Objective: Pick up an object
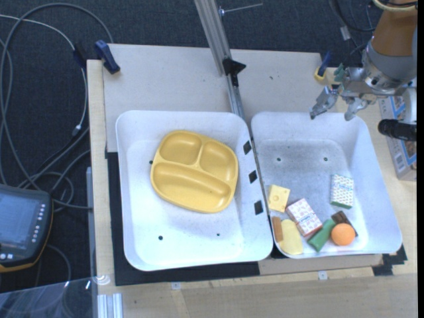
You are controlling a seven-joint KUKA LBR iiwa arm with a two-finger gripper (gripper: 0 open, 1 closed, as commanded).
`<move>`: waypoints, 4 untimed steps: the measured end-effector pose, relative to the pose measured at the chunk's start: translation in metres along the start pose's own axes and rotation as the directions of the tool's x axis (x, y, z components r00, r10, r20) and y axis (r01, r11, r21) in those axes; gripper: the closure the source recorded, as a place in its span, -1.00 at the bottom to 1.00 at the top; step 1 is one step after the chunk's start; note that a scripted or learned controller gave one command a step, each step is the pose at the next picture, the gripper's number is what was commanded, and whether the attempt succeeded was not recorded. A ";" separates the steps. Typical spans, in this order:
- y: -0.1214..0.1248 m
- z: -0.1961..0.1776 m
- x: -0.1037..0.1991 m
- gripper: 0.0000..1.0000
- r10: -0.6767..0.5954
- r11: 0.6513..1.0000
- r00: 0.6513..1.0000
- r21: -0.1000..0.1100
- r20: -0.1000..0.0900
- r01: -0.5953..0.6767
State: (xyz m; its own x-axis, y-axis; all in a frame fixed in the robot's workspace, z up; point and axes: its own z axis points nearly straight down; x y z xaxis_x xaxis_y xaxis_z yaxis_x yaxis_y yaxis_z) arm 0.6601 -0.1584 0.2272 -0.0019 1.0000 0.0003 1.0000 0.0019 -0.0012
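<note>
Toy foods (311, 220) crowd the right bin's (371, 151) near corner; end effector (336, 106) hovers spread, holding nothing.

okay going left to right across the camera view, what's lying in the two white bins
Yellow divided plate → yellow cheese wedge → red-and-white box → green block → orange ball. The patterned pack sits above the ball, so I left it out.

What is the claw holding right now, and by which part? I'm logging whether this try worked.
Nothing. The claw hangs open over the far edge of the right bin, with no object between its fingers.
</note>
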 end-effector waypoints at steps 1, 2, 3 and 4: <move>0.000 0.000 0.000 -1.00 0.000 1.000 1.000 0.000 0.000 0.000; -0.011 0.053 -0.003 -1.00 0.002 1.000 1.000 0.006 -0.001 -0.002; -0.002 0.102 0.001 -1.00 0.000 1.000 1.000 0.005 -0.001 0.000; -0.003 0.137 0.001 -1.00 0.000 1.000 1.000 0.004 -0.001 0.000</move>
State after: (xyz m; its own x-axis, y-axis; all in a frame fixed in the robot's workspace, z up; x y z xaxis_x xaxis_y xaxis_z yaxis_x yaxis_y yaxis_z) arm 0.6573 -0.1569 0.0905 -0.0018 1.0000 0.0008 1.0000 0.0018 -0.0054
